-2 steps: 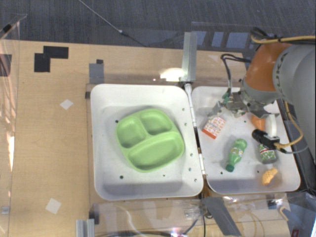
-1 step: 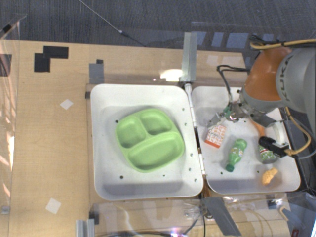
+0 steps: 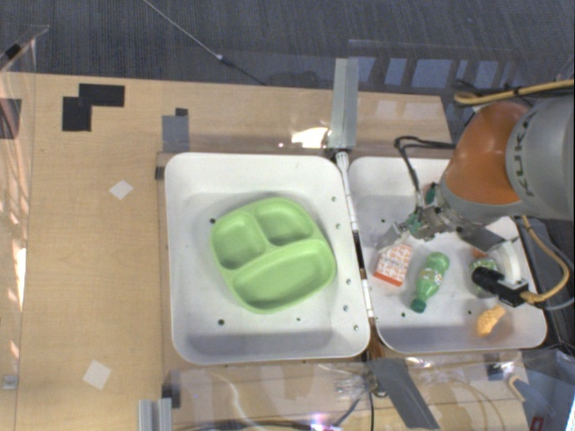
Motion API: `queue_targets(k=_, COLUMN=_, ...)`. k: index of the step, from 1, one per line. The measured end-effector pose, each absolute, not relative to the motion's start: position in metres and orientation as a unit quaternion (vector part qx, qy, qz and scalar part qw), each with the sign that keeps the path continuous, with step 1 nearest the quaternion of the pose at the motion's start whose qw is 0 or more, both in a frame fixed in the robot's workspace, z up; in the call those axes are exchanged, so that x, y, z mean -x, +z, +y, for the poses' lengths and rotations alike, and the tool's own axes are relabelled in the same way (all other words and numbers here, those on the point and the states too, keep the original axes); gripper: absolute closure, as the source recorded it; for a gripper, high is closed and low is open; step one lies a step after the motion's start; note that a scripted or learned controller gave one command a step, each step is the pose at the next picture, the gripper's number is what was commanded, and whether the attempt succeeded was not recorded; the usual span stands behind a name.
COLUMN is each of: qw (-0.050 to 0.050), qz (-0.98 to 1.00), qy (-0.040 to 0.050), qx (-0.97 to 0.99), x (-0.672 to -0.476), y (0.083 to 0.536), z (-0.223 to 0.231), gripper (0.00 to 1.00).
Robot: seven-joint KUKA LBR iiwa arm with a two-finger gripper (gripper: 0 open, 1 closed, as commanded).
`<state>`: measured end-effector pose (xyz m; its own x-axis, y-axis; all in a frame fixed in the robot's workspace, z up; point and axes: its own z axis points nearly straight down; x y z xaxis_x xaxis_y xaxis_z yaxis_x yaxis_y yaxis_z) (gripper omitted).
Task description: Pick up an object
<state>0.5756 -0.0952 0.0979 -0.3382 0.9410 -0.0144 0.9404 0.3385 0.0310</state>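
your green bottle (image 3: 429, 281) near the right bin's (image 3: 539, 335) front edge looks light, slick and stiff; grip it mid-body. the gripper's (image 3: 420, 224) opening, i cannot tell.

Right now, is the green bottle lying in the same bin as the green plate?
No. The bottle lies in the right bin beside a small carton, while the plate sits alone in the left bin.
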Motion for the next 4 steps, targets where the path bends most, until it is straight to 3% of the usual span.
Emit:
queue_targets(k=1, qw=0.014, qz=0.776, qy=0.0091, qx=-0.631, x=-0.497, y=0.096, z=-0.102, gripper=0.0)
queue_targets(k=2, qw=0.017, qz=0.776, qy=0.0114, qx=-0.63, x=-0.5, y=0.108, z=-0.101, gripper=1.0)
queue_targets(k=3, qw=0.002, qz=0.702, qy=0.0015, qx=-0.712, x=-0.59, y=0.186, z=-0.04, gripper=1.0)
queue_targets(k=4, qw=0.0, qz=0.643, qy=0.0002, qx=-0.766, x=-0.53, y=0.114, z=-0.086, gripper=1.0)
